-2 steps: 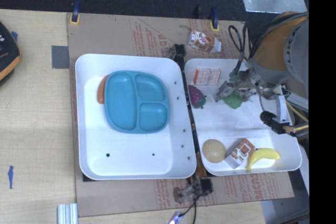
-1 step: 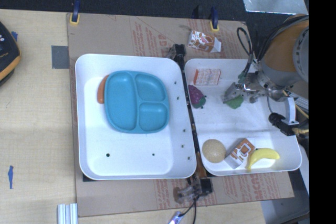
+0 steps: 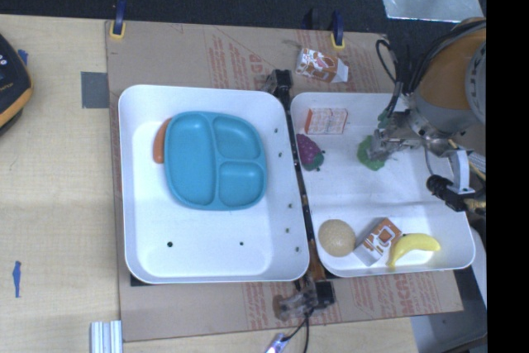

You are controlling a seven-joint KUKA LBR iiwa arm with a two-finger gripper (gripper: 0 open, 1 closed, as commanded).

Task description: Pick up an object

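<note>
We see the gripper [image 3: 385, 141] low in the right bin [image 3: 355, 196], seemingly touching a green object [image 3: 369, 154] there; whether its fingers clamp it, we cannot tell.

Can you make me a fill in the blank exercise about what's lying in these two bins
1. The blue divided plate lies in the ____ bin.
2. The yellow banana lies in the right bin's near-right corner beside a small ____ and white carton.
3. The end effector is down over a ____ object in the right bin.

Missing words: left; orange; green
</note>
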